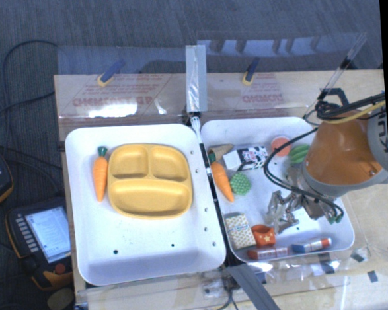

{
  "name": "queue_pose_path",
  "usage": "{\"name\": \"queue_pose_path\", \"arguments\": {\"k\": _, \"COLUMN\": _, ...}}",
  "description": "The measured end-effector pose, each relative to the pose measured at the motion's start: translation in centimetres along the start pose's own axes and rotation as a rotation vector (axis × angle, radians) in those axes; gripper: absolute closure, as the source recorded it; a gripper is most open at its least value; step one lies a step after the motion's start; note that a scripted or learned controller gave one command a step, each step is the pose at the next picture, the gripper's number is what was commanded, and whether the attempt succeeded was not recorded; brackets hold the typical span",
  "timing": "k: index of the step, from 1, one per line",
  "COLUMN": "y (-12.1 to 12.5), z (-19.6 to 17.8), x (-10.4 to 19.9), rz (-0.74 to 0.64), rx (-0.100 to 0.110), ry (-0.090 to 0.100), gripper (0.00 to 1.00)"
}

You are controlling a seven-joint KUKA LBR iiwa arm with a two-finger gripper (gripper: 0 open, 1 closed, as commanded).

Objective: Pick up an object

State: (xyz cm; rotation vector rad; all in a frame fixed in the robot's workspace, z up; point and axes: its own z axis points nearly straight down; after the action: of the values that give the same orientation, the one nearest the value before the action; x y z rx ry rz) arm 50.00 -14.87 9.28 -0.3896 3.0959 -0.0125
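My gripper (281, 212) hangs low in the right bin (339, 237), over bare floor near its middle. The orange-banded wrist (343, 152) covers the bin's right part. A small orange-red cup (263, 234) lies just left of and below the gripper, beside a beige speckled block (238, 229). Two markers (290, 249) lie along the front wall. A carrot (221, 179) and a green ball (240, 183) sit at the bin's left. A white card with black print (250, 156), a red piece (280, 142) and a green piece (300, 153) lie at the back.
The left bin (148, 253) holds a yellow divided tray (149, 179) with a second carrot (101, 176) along its left side. Black cables (280, 161) loop from the wrist over the right bin's back. A raised rim (210, 203) separates the two bins.
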Motion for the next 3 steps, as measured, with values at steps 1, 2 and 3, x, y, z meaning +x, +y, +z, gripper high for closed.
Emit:
{"name": "queue_pose_path", "arguments": {"k": 1, "y": 3.1, "z": 0.0, "x": -1.3, "rz": 0.001, "rx": 0.002, "ry": 0.002, "gripper": 1.0}}
{"name": "queue_pose_path", "arguments": {"k": 2, "y": 2.0, "z": 0.3, "x": -6.7, "rz": 0.094, "rx": -0.005, "ry": 0.01, "gripper": 1.0}}
{"name": "queue_pose_path", "arguments": {"k": 3, "y": 2.9, "z": -0.7, "x": -9.3, "rz": -0.101, "rx": -0.011, "ry": 0.017, "gripper": 1.0}}
